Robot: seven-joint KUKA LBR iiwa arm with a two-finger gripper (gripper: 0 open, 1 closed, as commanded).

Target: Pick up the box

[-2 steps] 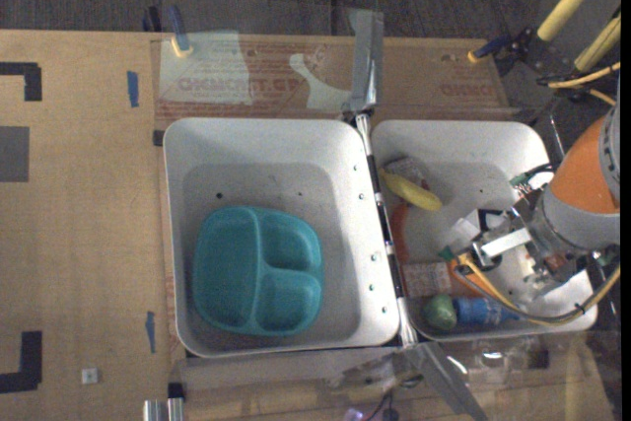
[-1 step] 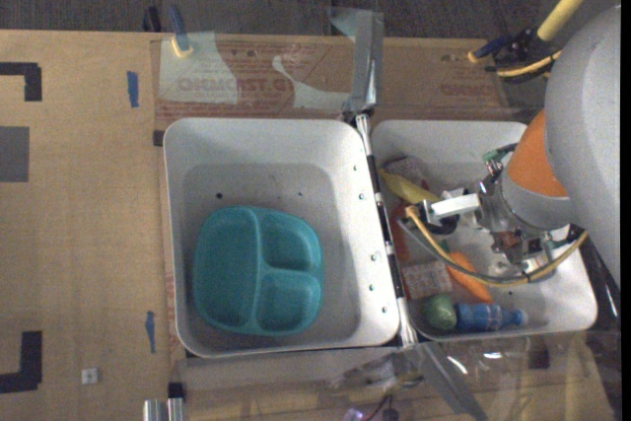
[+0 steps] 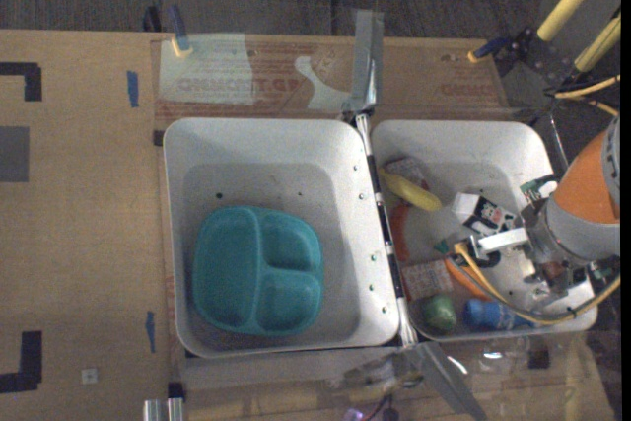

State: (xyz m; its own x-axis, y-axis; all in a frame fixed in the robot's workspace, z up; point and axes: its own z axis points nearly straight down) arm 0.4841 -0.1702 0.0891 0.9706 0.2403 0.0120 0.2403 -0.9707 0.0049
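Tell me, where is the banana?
The banana lies in the right bin, near its upper left corner, close to the divider between the bins and above the small box.

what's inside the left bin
The left bin holds a teal divided plate, lying flat on its floor. Whatever might be beneath the plate is covered.

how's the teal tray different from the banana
The teal tray lies in the left bin; the banana lies in the right bin. The tray is far larger, broad and divided into compartments; the banana is slim and curved. The tray lies alone; the banana sits among clutter. Both rest on a bin floor.
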